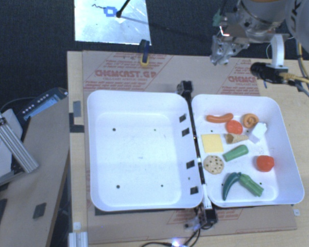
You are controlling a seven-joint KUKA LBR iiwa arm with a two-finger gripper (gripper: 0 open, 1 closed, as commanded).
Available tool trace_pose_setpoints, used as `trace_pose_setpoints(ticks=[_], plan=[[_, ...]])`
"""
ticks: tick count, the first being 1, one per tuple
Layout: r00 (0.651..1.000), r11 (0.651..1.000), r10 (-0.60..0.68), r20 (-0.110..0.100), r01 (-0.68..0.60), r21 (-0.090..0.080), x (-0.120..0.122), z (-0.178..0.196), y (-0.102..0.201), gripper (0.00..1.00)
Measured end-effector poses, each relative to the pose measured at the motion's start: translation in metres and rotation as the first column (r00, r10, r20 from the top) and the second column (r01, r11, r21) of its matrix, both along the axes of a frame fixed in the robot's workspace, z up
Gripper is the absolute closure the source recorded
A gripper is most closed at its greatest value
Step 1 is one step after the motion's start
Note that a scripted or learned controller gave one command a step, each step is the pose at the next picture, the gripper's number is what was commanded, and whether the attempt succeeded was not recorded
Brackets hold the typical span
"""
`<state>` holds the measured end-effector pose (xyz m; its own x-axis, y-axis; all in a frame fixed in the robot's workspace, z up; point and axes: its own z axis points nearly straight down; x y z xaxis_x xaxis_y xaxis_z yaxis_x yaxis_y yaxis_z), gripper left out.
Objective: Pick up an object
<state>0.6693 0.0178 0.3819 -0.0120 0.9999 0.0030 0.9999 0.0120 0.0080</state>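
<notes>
- Hovering high above the table's far edge, the claw [222, 49] hangs beyond the right bin [286, 133] and carries nothing; whether it is spread or pressed together I cannot tell from this slant.
- Every candidate lies in the right bin: an orange sausage [219, 118], a tomato slice [234, 127], a pretzel-like ring [250, 120], a yellow cheese square [212, 143], a cookie [213, 164], a green cylinder [235, 152], a red ball [264, 162], and two green pods [240, 183] toward the bin's near edge.
- Crowding is the main risk, I judge: the tomato slice, ring, a tan piece [237, 137] and a white block [257, 132] sit touching or just beside each other, so a descent there may catch two things or push them aside.
- Flat items such as the cheese square and cookie probably offer little to pinch, so a closing claw could slide over them.
- Round pieces like the red ball might roll away.
- Things near the divider [195, 148] invite a collision with the bin wall.
</notes>
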Motion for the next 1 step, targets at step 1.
trace_pose_setpoints(ticks=[1], plan=[[1.0,1.0,0.001,-0.001,-0.001,0.001,-0.0007,0.0416,0.0786,1.0]])
